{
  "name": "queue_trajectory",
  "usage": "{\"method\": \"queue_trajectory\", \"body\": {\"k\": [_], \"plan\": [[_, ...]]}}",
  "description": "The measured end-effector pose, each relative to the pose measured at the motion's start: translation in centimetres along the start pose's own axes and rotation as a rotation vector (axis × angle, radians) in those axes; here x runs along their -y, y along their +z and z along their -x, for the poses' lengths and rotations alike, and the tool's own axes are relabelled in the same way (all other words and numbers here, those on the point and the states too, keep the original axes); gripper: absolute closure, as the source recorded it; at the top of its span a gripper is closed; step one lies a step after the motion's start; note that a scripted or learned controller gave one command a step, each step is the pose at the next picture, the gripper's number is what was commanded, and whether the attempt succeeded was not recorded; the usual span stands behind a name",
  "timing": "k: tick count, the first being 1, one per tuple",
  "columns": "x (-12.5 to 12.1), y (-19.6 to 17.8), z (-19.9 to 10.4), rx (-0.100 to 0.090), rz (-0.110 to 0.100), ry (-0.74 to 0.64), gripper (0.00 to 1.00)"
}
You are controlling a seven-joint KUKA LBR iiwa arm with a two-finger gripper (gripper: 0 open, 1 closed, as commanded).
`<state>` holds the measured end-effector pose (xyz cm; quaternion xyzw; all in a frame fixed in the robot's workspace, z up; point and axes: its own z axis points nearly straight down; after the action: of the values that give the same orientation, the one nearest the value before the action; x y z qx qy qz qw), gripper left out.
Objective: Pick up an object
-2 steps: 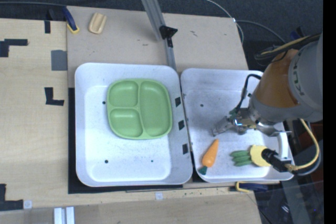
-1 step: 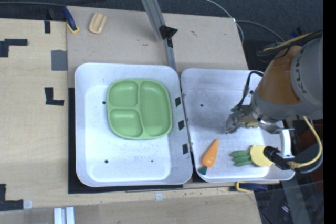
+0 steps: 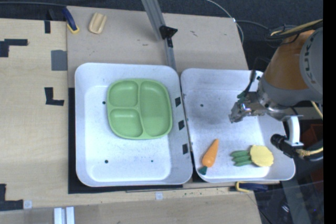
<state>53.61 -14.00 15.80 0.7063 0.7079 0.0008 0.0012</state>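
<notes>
The grey arm with its orange band reaches in from the right, its wrist bent downward and leftward. The gripper hangs at the arm's left end, pointing down and slightly left. Nothing is visible between the jaws, whose spread is too small and blurred to judge.

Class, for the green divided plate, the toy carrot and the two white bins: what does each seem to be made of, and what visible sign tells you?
Green divided plate: probably moulded plastic, with an even matt colour and soft rounded ridges.
Toy carrot: likely plastic or rubber, uniformly orange and smooth, though too small to be sure.
White bins: seemingly thin formed plastic, with rounded rims and scuffed, speckled floors.
</notes>
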Motion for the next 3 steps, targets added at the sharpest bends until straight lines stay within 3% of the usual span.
{"method": "queue_trajectory", "body": {"k": [1,3], "plan": [[-0.1,-4.9,0.0,0.000,0.001,0.000,1.00],[-2.3,-7.2,-10.3,-0.003,-0.004,-0.005,1.00]]}}
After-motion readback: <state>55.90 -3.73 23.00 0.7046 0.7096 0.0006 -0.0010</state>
